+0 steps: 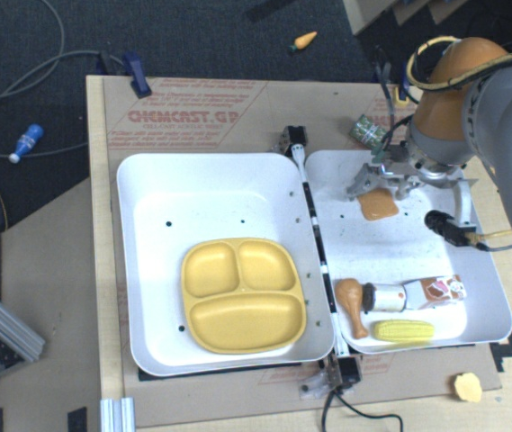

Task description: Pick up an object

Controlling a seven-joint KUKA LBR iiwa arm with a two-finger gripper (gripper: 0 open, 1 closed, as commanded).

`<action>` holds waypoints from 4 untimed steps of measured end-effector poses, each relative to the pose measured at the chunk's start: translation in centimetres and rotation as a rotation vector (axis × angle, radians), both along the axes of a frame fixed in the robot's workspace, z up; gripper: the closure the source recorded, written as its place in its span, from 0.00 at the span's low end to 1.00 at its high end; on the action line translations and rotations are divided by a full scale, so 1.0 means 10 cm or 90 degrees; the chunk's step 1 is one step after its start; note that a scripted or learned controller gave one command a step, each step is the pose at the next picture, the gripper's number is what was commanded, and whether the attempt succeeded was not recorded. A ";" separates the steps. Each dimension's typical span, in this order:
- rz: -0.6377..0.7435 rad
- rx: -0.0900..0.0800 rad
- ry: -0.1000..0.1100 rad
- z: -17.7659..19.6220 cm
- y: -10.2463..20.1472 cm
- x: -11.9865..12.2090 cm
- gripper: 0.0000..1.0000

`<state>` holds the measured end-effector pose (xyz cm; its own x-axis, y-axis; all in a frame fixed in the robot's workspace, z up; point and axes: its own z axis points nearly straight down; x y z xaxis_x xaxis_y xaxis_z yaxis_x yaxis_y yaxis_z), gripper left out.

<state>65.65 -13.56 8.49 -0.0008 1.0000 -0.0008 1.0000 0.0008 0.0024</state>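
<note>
just below gripper (383, 180), brown object (380, 206) long axis left-right

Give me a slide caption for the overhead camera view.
Pincer over a brown item in the right bin; yellow tray in the left.

Gripper (380, 184) over brown piece (380, 206); right bin (336, 174).
</note>
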 end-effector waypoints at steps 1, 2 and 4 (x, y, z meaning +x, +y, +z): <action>0.000 -0.001 -0.002 0.11 0.00 0.01 1.00; 0.000 -0.001 -0.001 0.10 0.00 0.00 0.00; 0.000 -0.001 -0.002 0.00 -0.20 0.11 0.00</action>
